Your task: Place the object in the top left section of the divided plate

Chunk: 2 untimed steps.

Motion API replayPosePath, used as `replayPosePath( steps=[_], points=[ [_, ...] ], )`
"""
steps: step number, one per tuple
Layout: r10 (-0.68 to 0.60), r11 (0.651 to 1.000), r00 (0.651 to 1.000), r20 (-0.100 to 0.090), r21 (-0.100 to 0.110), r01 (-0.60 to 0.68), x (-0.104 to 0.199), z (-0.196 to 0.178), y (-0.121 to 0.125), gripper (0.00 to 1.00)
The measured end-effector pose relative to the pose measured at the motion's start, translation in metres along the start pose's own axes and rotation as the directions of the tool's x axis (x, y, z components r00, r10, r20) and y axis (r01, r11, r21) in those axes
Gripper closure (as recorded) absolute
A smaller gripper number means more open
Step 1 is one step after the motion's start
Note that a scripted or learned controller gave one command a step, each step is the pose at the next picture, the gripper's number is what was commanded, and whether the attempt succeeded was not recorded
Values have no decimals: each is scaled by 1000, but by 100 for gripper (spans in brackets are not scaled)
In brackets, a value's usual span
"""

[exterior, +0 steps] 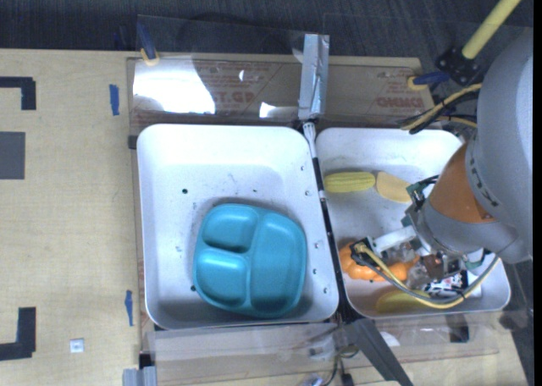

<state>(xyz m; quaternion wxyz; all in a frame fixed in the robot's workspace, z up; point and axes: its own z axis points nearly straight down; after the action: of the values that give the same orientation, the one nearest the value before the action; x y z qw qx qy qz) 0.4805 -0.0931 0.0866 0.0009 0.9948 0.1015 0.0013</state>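
Note:
A teal divided plate (251,262) lies in the left bin (169,164), near its front. In the right bin (373,149) a yellow corn cob (349,181) and a tan oval piece (392,186) rest toward the back. An orange object (359,265) and a yellow one (391,298) lie near the front. My gripper (426,267) is low in the right bin, over these front objects, with wires around it. The grey arm with its orange band (457,194) hides most of the bin's right side.
A clear plastic sheet and a metal bracket (312,79) stand behind the bins. A yellow rod (500,8) crosses the top right corner. The wooden bench (59,232) extends to the left with black markers and blue tape.

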Motion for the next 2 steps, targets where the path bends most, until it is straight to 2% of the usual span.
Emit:
replayPosePath(
  steps=[2],
  points=[
    [2, 1000, 1000, -1, 2, -2, 0, 0, 1, 100]
  ],
)
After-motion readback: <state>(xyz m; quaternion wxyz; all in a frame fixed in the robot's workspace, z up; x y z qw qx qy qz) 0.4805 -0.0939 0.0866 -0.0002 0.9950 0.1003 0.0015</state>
